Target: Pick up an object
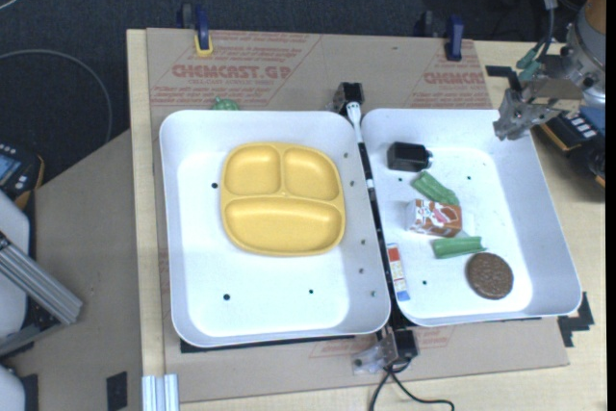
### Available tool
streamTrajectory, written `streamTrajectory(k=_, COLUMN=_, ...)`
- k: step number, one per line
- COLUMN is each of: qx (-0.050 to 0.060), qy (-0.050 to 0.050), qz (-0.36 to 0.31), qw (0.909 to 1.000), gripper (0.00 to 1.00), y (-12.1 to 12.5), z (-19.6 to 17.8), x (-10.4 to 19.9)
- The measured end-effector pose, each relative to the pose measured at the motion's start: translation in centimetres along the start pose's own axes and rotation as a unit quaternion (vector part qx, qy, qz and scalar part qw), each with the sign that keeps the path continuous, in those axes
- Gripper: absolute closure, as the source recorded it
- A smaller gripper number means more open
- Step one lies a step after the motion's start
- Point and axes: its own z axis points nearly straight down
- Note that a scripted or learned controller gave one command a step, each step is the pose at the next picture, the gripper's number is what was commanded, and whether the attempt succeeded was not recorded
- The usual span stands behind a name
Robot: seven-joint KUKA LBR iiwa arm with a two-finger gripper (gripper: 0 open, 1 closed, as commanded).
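Hovering at the right shallow white bin (539, 197)'s far corner, the pincer (513, 122) carried nothing; its spread was unreadable. Brown round disc (490, 274) and green pieces lay unpicked.

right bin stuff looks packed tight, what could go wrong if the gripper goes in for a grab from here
The snack packet lies right between two green pieces, so a grab there might catch two things or nudge one aside. The brown disc looks flat and may slip out. The gripper hovers by the right bin's far rim, so coming down there could clip it.
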Motion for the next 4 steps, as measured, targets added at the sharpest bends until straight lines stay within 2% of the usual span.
streamTrajectory(k=1, qx=0.002, qy=-0.001, qz=0.004, qw=1.0000, gripper=1.00, y=-5.2, z=-0.1, x=-10.3)
streamTrajectory(k=2, qx=0.004, qy=0.002, qz=-0.005, qw=1.0000, gripper=1.00, y=-7.9, z=2.9, x=-3.5)
streamTrajectory(k=3, qx=-0.001, qy=0.001, qz=-0.007, qw=1.0000, gripper=1.00, y=-7.7, z=0.0, x=4.7)
streamTrajectory(k=4, qx=-0.001, qy=0.001, qz=-0.006, qw=1.0000, gripper=1.00, y=-7.7, z=-3.6, x=11.2)
